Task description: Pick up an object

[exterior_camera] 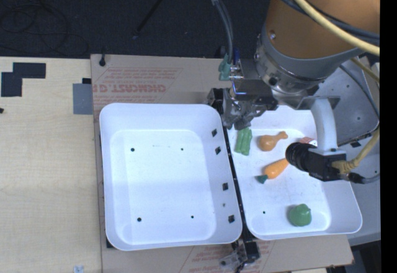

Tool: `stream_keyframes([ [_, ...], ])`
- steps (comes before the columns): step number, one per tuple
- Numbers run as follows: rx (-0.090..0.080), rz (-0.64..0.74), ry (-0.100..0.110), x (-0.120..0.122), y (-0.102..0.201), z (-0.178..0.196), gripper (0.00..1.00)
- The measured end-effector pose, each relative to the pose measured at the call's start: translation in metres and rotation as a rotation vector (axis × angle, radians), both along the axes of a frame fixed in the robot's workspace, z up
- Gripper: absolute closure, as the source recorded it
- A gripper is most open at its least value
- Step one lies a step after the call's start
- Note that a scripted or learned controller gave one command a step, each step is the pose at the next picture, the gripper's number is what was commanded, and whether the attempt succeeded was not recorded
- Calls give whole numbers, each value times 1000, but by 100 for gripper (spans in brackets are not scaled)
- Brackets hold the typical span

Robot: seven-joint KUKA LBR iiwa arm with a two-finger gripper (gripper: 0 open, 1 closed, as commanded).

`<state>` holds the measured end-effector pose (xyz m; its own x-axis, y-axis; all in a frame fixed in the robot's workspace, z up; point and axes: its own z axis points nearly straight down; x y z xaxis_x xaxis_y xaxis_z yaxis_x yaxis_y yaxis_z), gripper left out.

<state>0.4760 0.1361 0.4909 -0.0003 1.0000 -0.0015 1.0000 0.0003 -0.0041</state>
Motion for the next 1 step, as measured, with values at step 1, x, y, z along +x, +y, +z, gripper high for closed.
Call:
stream_keyframes([
  [1, 0, -1, 2, -1, -13, -102, 100],
])
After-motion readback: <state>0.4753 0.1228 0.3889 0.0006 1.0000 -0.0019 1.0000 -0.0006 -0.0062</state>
